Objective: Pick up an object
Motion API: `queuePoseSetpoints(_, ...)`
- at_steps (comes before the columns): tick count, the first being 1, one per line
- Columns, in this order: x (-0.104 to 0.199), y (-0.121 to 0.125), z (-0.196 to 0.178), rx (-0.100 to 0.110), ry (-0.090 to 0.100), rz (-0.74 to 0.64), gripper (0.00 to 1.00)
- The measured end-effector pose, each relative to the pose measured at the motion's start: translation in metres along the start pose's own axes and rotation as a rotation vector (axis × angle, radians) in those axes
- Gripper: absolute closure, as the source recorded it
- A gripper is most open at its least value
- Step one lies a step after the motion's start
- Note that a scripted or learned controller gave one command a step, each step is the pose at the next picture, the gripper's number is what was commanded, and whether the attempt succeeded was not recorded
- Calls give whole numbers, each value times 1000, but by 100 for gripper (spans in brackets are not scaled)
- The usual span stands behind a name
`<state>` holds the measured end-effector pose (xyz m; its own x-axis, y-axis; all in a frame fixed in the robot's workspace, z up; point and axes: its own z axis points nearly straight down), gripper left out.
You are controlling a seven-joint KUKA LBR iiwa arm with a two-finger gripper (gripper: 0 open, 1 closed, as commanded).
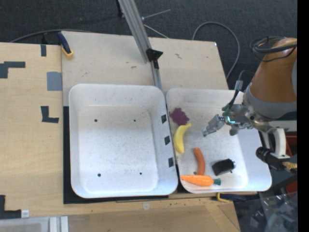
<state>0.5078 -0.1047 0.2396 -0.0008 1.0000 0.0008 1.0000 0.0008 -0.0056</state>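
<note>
The hand (216, 125) hangs over the right bin (203, 98), in its right half, reached in from the right rim. Whether its fingers are apart or together I cannot tell; nothing shows between them.

The things lie in the lower and left parts of this bin. A purple piece (179, 115) sits near the left wall, with a yellow banana (180, 137) just below it, running down along that wall. An orange sausage-shaped piece (199, 160) lies lower, nearer the middle. A carrot (198, 180) lies along the front rim, its green tip pointing right. A black block (223, 166) rests just right of the sausage piece, close to the front right corner.

The hand is well apart from all of them; bare floor lies beneath it and across the bin's upper stretch.

The left bin (77, 129) touches the right one along the shared edge. A grey pole (137, 25) slants down across the counter (106, 57) to that junction.
</note>
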Motion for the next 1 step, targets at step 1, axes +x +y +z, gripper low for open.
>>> queuePoseSetpoints(1, 0, 1, -2, -4, -1, -1, 0)
